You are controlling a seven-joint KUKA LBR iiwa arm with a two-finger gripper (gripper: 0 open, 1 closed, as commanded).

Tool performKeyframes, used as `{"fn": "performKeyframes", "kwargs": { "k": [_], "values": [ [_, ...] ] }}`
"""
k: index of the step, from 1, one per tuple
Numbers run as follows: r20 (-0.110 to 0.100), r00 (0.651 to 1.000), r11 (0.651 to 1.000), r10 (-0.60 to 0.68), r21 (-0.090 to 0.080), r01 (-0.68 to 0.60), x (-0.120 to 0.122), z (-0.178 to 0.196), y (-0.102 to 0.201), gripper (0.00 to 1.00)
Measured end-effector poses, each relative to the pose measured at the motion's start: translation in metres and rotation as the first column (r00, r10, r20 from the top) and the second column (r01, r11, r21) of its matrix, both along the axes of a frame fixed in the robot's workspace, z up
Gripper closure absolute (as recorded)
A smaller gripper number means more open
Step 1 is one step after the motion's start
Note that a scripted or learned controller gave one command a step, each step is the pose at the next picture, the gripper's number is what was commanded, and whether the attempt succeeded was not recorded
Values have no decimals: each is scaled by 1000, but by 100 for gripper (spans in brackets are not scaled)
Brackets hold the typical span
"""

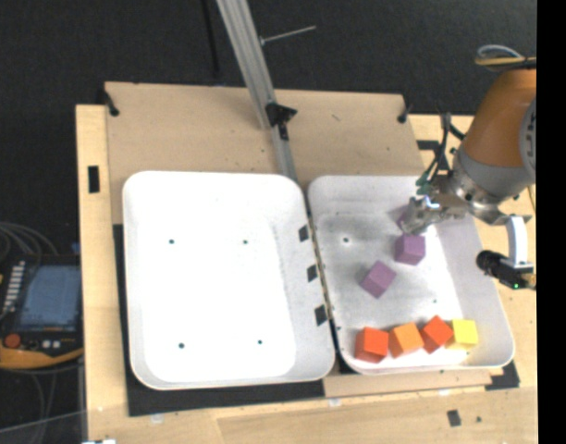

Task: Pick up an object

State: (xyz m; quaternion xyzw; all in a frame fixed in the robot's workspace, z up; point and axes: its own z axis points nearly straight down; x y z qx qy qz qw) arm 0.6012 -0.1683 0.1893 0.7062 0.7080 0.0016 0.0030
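The grey arm with the orange band (503,128) is reaching in from the right, and its gripper (418,213) is hovering over the far part of the right-hand shallow white bin (352,202). The state of the jaws cannot be told here; nothing is showing between them. A small purple cube (411,248) is lying just near of the gripper, and a second purple cube (377,278) is sitting a little nearer and to the left. Along the near wall of this bin, four cubes are resting in a row, touching one another: a red-orange cube (372,343), an orange cube (406,339), a red cube (437,333) and a yellow cube (465,331). The left-hand white bin (218,276) is sitting beside it on the wooden bench (93,248).
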Motion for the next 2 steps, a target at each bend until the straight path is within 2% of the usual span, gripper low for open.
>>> {"fn": "performKeyframes", "kwargs": {
  "k": [1, 2],
  "values": [
    [2, 1000, 1000, 0, -2, 0, -1, 64, -6, 100],
    [0, 1000, 1000, 2, 0, -2, 0, 104, -8, 100]
  ]
}}
